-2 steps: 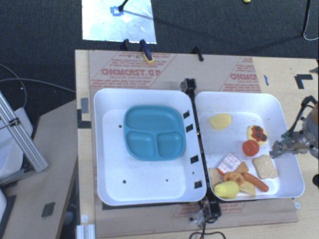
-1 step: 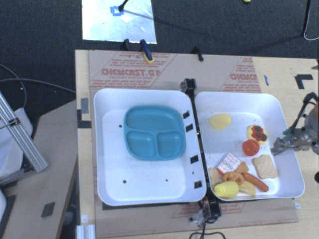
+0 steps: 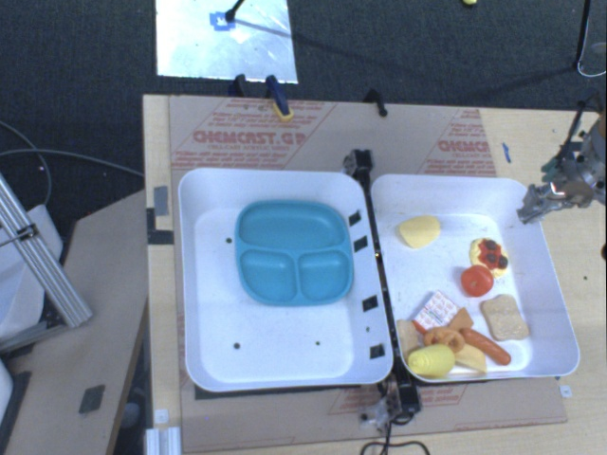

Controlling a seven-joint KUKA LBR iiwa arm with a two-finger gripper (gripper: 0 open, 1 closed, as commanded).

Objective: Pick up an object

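step: approach | gripper [image 3: 533, 204] at right bin [image 3: 542, 245] edge, holds nothing, open/shut unclear | tip: go for lone tomato [image 3: 477, 280], descend straight

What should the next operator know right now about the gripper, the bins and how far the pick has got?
Gripper: at the right bin's upper right rim, nothing seen held; finger state unclear.
Left bin: holds the blue divided plate.
Right bin: yellow piece, tomato, small pizza, bread slice, hot dog, lemon, red-and-white packet, clustered toward the near side.
Done: nothing picked yet.
Left: descend on one item, grasp, lift.
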